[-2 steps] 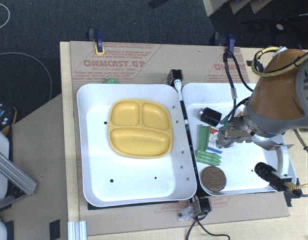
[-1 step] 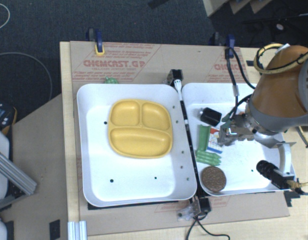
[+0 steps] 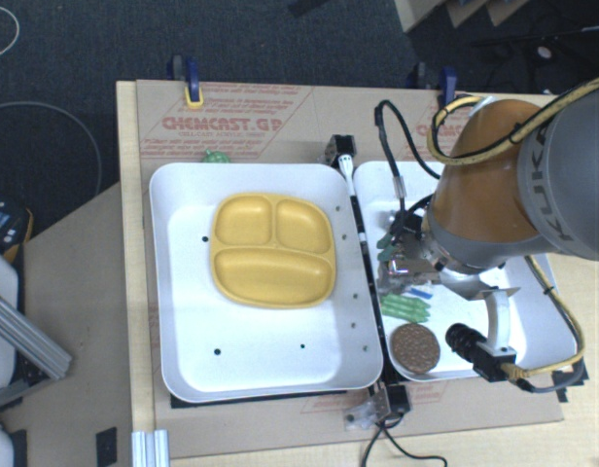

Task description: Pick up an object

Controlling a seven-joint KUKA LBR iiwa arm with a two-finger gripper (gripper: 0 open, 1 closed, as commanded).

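Listing what you have on the bench, placed relative to the gripper:
Gripper [image 3: 397, 261]: low in the right bin [image 3: 543, 343], near its left wall, under the grey arm [image 3: 533, 183] with the orange band; whether its fingers are spread or pressed together, you cannot tell, and nothing shows between them.
Green object [image 3: 405, 307]: just below the gripper in your view, lying flat on the bin floor.
Brown round object [image 3: 415, 347]: further below, just beside the green object, near the bin's front rim.
Yellow divided plate [image 3: 273, 249]: left of the gripper, in the left bin [image 3: 183, 290], well apart.
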